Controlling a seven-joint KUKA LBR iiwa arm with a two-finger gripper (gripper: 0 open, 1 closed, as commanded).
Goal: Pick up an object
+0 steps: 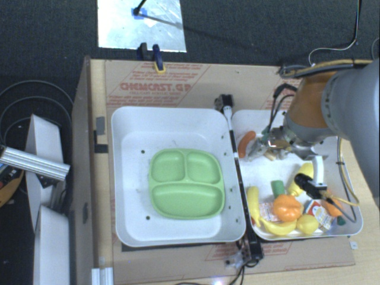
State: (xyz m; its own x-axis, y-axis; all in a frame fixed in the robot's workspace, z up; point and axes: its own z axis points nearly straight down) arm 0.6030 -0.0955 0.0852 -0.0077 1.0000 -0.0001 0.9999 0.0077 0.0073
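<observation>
Cardboard-topped bench (pixel 160 79) carries two white bins. Left bin (pixel 127 177): green divided plate (pixel 186 183). Right bin (pixel 255 171): red sausage-shaped toy (pixel 245 142) at upper left; banana (pixel 261 214), orange pepper (pixel 287 207), lemon (pixel 307 224), green block (pixel 278 188) grouped at near end. Gripper (pixel 265 148) low beside red toy; finger state cannot be determined.

Toy foods crowd the right bin's near corner — orange pepper (pixel 287 207), banana (pixel 267 218), lemon (pixel 307 223) (touching) — a red sausage (pixel 245 143) lies apart.
</observation>
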